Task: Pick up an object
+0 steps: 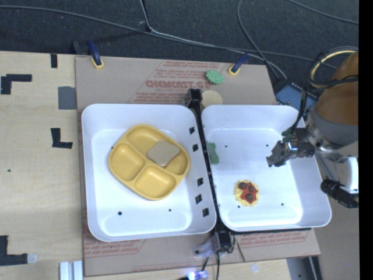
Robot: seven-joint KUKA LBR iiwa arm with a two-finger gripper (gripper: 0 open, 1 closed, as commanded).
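Over right bin (291, 217), hand (280, 156) hanging near far-right wall, nothing visibly gripped; finger state: cannot tell, dark and blurred. Nearest target: small pizza toy (246, 192) on bin floor, down-left of hand, apart from it, roughly round, no clear long axis. Green piece (213, 153) by centre divider, farther left. Yellow divided plate (148, 161) with tan slab (162, 152) in left bin (96, 214). Arm cut off at right.

The divided plate (148, 162) lies in the left bin (99, 214), a bread slice (162, 153) on it. Right of that plate, the right bin (309, 214) holds a small pizza (246, 192)
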